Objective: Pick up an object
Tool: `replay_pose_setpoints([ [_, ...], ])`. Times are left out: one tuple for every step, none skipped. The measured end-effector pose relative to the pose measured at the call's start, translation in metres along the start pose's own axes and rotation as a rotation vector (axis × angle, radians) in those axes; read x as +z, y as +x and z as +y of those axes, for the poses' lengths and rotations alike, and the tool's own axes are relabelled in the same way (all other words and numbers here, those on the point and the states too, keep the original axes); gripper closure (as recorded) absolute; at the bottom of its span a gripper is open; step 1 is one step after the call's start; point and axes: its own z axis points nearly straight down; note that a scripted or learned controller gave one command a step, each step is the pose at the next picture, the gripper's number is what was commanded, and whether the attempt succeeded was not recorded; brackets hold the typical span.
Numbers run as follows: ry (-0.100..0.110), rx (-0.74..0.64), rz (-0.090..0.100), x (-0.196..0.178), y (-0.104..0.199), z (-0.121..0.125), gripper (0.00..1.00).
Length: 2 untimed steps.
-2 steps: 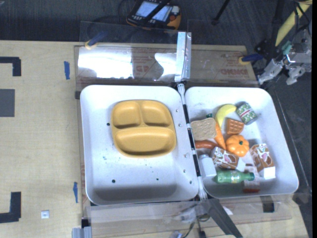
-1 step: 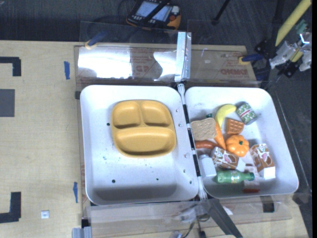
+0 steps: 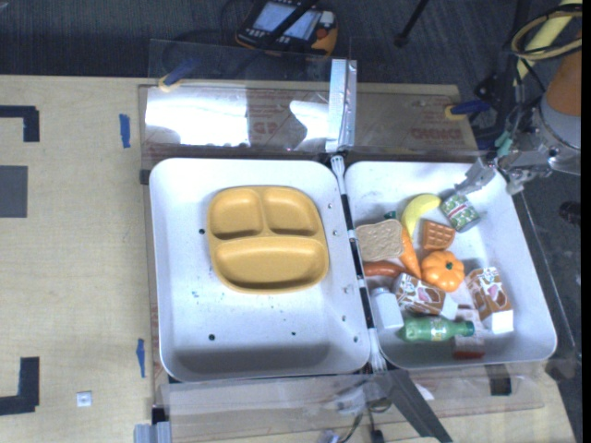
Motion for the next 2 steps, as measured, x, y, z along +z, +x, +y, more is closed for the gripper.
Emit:
replay_pose_setpoints([
  [-0.005, 0.088, 0.005, 0.108, -0.0039, 0.0078, 0.0],
  [-0.004, 0.09, 0.0, 0.1, -0.0069, 0.0074, 1.0],
])
